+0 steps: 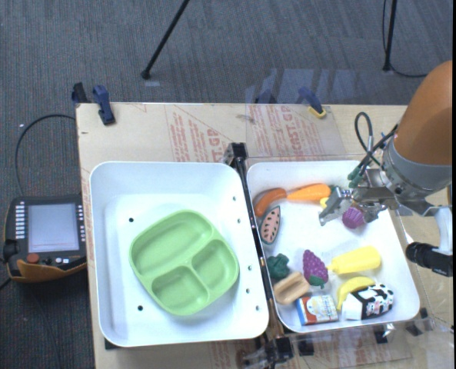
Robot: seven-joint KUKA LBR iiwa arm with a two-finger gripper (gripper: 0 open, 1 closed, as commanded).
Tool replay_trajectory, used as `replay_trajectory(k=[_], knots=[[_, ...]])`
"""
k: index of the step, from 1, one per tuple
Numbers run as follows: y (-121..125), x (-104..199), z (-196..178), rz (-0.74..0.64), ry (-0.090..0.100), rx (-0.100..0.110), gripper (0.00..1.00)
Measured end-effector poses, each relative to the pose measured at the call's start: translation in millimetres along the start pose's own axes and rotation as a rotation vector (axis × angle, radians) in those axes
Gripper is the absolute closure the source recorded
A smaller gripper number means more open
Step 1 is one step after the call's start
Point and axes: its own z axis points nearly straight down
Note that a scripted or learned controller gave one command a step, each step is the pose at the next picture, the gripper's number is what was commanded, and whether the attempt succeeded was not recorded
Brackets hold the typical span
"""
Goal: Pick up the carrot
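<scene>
The camera view shows the carrot (307,193) lying at the far end of the right bin (409,271), its orange body pointing toward the hot dog (267,199) on its left. The gripper (351,206) is seen low over the same bin, just right of the carrot, and nothing is gripped between its fingers, which are spread apart (the carrot lies free on the bin floor). A purple onion (354,218) is found just beside the fingers. Nearer the camera, a watermelon slice (271,224), purple grapes (314,266), a yellow corn cob (356,260), a banana (354,287) and a milk carton (368,302) are scattered. A green divided plate (183,262) is held by the left bin (104,206).
</scene>
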Motion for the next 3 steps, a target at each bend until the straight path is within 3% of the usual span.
replay_trajectory(k=[1,2,3], knots=[[56,-55,91,0.03,0.0,0.007,0.0],[115,-66,173,0.329,0.001,0.002,0.0],[117,-49,183,0.556,0.002,0.001,0.0]])
